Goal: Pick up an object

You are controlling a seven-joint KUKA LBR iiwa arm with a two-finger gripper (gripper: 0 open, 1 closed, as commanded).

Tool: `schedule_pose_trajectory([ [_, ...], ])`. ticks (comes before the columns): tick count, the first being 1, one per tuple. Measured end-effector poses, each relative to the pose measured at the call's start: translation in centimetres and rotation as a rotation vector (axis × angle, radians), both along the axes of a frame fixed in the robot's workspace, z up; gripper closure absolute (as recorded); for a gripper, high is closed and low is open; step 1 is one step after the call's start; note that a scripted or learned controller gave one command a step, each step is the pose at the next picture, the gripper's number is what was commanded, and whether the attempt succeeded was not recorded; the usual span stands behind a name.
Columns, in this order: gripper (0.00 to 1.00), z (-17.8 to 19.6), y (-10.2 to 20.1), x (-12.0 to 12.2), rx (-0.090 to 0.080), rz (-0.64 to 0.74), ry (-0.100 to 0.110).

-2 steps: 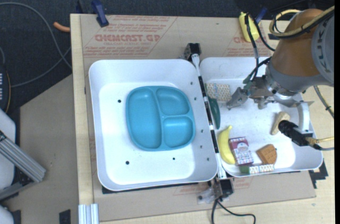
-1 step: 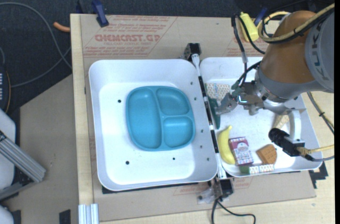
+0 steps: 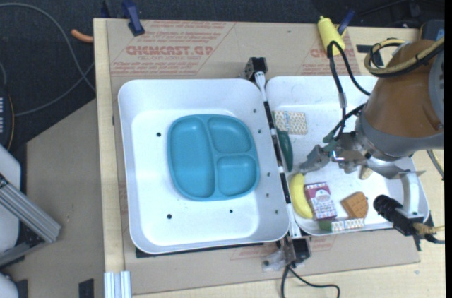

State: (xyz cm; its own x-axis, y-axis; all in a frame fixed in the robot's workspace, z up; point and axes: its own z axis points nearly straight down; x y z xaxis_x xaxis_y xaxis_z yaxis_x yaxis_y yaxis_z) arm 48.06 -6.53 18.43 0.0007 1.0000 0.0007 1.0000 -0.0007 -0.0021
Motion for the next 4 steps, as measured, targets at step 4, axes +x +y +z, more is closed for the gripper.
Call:
schedule_pose_trajectory([
  [4, 0.00, -10.0, -2.9, 0.2, -0.001, 0.000, -0.001],
])
